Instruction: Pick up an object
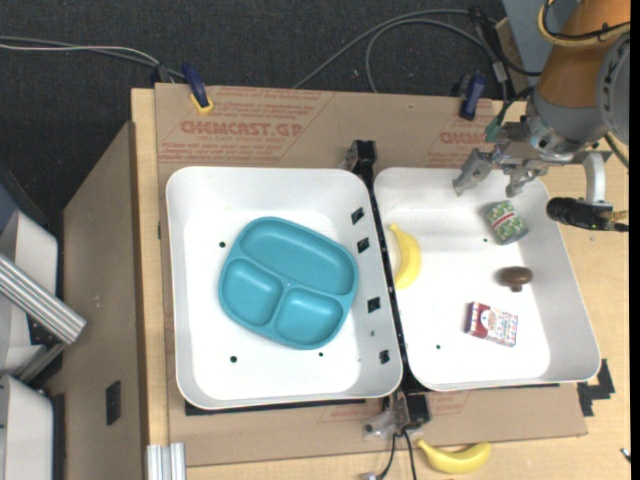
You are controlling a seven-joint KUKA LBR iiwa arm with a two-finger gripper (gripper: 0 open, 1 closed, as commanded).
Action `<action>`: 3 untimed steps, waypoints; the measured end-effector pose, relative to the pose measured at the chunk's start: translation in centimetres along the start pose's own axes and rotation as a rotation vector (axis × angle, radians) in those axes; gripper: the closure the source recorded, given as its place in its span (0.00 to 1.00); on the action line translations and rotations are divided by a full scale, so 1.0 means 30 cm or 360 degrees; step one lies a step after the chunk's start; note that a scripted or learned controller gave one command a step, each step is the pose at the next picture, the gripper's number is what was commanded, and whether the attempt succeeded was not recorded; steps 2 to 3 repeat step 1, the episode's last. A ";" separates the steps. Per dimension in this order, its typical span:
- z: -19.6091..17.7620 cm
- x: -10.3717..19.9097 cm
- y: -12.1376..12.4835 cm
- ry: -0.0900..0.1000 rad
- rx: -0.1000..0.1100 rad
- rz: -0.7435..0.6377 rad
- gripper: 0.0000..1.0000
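Note:
My gripper [490,184] hangs over the far edge of the right bin [440,363], its two fingers spread open with nothing between them. Just right of it and a little nearer lies a small green packet [506,222]. Further toward the front sit a brown rounded object [516,278] and a red and white box [490,323]. A yellow banana [404,254] rests against the right bin's left wall. The left bin [195,358] holds a blue divided plate [287,281].
A black divider with clips [376,268] runs between the two bins. A second banana [455,455] lies on the bench in front of the bins. Cables [420,23] trail behind the bench, and blue clamps [197,88] hold the cardboard at the back.

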State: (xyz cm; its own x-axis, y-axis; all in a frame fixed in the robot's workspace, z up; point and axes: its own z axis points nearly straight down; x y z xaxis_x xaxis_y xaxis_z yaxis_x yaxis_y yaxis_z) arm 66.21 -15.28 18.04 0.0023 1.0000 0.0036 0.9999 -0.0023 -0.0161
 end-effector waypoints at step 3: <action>-0.032 0.002 0.011 -0.0004 -0.0025 -0.0005 0.00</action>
